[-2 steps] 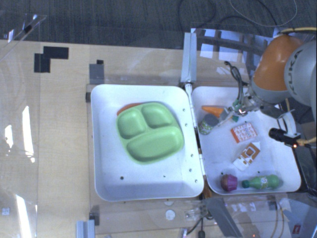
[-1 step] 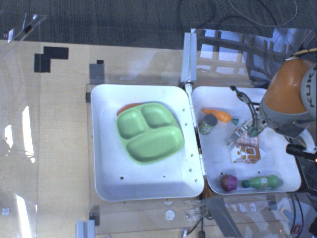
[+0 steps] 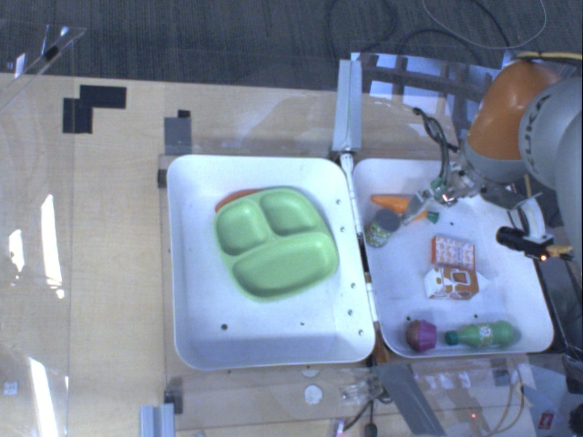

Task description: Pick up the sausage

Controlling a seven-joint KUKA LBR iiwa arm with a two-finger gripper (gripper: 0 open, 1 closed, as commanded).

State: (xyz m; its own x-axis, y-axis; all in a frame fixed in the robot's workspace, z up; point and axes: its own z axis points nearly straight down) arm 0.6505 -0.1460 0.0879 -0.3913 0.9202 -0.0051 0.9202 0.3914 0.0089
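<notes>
Sausage (image 3: 239, 196) peeks from under the green plate (image 3: 276, 242); jaws (image 3: 444, 190), state unclear, should approach its exposed end

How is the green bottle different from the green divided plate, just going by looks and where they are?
The green bottle lies on its side in the right bin, while the green divided plate rests flat in the left bin. The bottle is slim and small; the plate is broad, with three compartments. The bottle's green looks brighter, the plate's paler. Both are green.
</notes>
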